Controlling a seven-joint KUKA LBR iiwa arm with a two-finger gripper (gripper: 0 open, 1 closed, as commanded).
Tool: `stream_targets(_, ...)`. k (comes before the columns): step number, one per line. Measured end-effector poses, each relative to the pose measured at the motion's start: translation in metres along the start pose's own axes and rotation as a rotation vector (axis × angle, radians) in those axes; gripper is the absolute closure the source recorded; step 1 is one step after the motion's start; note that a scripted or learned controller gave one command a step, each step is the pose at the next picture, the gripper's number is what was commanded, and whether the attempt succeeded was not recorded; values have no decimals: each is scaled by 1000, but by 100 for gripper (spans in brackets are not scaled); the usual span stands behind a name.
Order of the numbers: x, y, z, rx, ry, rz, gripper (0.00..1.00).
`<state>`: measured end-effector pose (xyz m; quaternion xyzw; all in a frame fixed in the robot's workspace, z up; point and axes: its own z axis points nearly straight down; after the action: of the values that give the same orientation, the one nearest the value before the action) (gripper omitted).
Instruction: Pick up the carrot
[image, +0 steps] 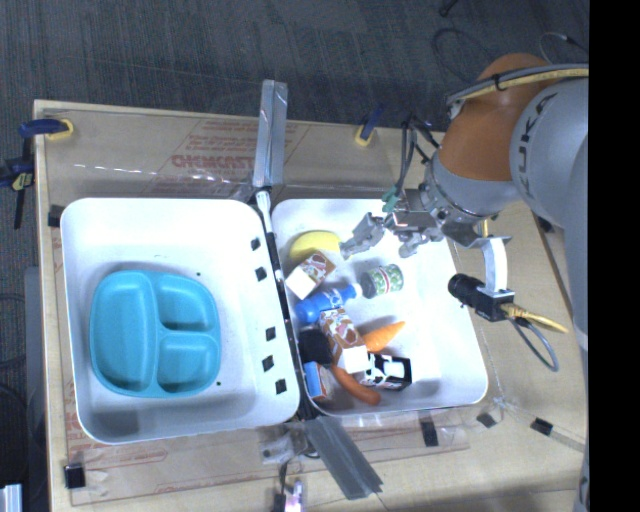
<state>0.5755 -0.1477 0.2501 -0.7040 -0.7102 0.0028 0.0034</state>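
Observation:
The carrot (384, 333) is a short orange piece lying in the right bin (455, 345), near its middle, tip pointing up and right. It rests among other items, between a small printed box and a black-and-white object. My gripper (384, 238) hangs over the far part of the right bin, above and behind the carrot, beside a green can (383, 280). Its fingers (358, 238) are spread open with nothing between them.
The right bin also holds a yellow fruit (314, 243), a blue bottle (326, 300), a small carton (310, 272), a printed box (341, 330), a black-and-white object (386, 372) and an orange-red sausage-like piece (356, 386). In the left bin (90, 225) lies a blue divided plate (155, 331).

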Motion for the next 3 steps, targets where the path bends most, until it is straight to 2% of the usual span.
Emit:
stream_targets(1, -59, -59, 46, -2, 0, -2, 0)
stream_targets(2, -63, -72, 141, -6, 0, -22, 0)
stream_targets(3, -69, -50, 151, -14, -6, -34, 0)
